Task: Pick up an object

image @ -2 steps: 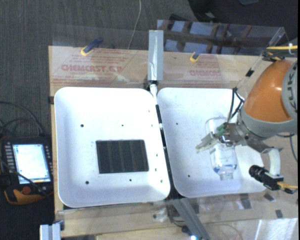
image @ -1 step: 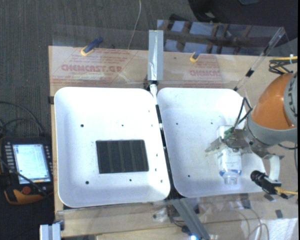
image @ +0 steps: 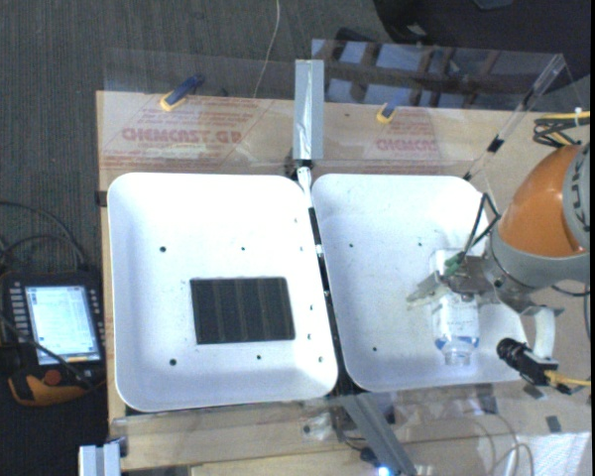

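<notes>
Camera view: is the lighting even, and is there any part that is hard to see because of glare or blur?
Camera view: lighting soft and even, shadows faint; both white bins look bright but not washed out; the clear plastic bottle in the right bin is low-contrast; the claw is small and indistinct; clear panels behind the bins show mild reflections.

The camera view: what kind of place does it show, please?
Probably a robotics lab test bench: a grey and orange arm reaches over two white bins, a handheld control pendant lies on the carpet, and cables trail around.
</notes>
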{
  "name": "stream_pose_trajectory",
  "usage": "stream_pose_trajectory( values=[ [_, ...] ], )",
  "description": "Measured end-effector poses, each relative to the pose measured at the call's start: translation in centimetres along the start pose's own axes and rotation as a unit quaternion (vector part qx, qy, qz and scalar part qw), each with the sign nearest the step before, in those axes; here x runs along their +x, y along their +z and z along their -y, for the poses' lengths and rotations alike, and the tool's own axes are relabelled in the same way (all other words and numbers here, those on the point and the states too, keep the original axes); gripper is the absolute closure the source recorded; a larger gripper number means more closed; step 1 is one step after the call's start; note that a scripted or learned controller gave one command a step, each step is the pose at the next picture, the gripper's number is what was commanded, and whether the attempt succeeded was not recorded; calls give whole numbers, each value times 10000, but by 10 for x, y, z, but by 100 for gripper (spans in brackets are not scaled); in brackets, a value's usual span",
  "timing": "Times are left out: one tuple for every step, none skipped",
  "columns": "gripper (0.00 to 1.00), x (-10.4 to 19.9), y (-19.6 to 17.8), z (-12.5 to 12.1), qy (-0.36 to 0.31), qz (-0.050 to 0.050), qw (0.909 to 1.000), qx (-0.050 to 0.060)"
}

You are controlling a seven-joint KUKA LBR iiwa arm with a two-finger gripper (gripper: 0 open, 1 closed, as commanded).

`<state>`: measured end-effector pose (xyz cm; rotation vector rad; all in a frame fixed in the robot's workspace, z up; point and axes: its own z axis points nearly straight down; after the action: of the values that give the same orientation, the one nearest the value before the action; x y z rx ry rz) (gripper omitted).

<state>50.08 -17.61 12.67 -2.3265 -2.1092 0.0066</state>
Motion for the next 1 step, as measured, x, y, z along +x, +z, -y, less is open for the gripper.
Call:
stream_pose_trajectory(
  values=[
    [0, -20, 34, 10, -565, -16, 9984, -80]
  ],
)
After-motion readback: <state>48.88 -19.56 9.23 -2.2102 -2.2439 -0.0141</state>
